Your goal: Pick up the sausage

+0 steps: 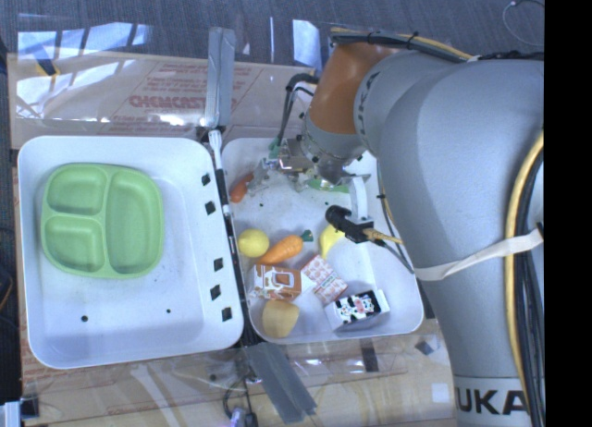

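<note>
The sausage [239,191] is a small reddish-orange piece lying at the left wall of the right bin [400,314], near its back corner. My gripper [277,164] hangs low over the back of that bin, just right of and slightly behind the sausage. The grey wrist and orange band [344,92] hide much of the gripper. I see nothing held in it.
The right bin also holds a lemon [253,243], a carrot [282,250], a yellow fruit [331,240], two small cartons [277,281], a black-and-white carton [356,308] and a brownish fruit [280,318]. A green divided plate [102,220] lies in the left bin [120,333].
</note>
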